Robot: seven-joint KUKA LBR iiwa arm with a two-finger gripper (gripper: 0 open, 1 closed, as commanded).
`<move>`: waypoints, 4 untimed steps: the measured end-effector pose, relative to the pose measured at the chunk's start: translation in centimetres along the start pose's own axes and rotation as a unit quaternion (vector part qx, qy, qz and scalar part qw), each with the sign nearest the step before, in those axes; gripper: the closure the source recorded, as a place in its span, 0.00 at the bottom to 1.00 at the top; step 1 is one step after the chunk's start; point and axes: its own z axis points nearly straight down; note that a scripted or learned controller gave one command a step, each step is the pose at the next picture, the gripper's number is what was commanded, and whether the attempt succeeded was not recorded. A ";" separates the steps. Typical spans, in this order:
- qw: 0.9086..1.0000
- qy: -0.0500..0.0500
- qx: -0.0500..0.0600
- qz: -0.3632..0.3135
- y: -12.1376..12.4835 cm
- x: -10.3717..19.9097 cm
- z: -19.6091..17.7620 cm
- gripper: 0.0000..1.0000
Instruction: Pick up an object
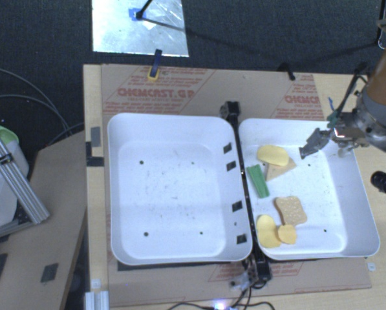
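Arm reaching in over the right bin (357, 199), claw (309, 148) low and slanted.
The claw hangs just right of the yellow wedge (272, 154); whether it is apart or together, I cannot tell. Near that wedge lie one green stick (258, 180), one toast slice (290, 209) and two yellow rounds (268, 232). Left bin (173, 189) alongside.

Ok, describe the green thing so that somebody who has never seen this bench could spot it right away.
Look at the right bin of the two white bins. Along its left wall, near the divider between the bins, lies a short green stick, just below the yellow piece and the pale wedge. It is the one green, long, narrow item; its neighbours are yellow or tan and rounded or blocky.
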 end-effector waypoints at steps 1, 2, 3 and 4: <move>1.000 0.002 0.009 0.001 -4.2 1.1 16.2 0.00; 1.000 0.000 -0.001 0.001 -3.6 1.0 14.3 1.00; 1.000 -0.002 -0.001 0.003 -1.6 -5.9 14.6 1.00; 1.000 -0.001 -0.002 0.001 -1.5 -5.5 13.5 1.00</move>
